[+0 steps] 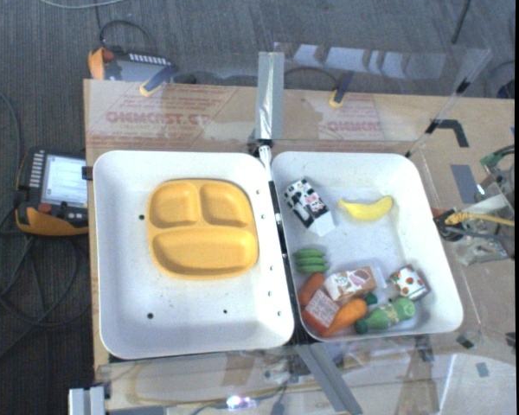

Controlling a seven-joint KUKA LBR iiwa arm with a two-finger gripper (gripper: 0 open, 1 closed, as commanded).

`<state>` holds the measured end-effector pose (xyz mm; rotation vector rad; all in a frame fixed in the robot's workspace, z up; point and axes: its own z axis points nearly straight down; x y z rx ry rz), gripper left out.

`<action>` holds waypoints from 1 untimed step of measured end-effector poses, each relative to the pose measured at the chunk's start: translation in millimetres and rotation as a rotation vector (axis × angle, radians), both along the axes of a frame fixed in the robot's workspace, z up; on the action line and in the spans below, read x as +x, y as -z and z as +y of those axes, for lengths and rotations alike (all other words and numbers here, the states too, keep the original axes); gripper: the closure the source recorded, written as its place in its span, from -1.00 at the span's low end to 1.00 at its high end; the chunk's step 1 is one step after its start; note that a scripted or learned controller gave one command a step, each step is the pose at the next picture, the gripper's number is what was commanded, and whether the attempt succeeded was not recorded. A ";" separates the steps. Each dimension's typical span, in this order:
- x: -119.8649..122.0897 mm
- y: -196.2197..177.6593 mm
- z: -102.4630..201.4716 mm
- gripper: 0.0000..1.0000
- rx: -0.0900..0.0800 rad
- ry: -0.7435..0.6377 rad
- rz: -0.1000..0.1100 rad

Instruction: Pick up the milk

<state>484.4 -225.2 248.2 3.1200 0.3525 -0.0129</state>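
Camera view: milk carton (307,202) lies tilted against right bin (415,175) divider wall; claw state unknowable. Risk: fingers strike wall, carton slips.

2 bins side by side: left bin (112,318) holds 1 divided tray (203,227). Right bin (415,175): milk carton (307,204) at rear left, banana (367,207) to its right. Along the front lie 1 carrot (348,315) and several small packets.
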 end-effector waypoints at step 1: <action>43.7 7.1 0.6 1.00 0.002 -0.168 0.001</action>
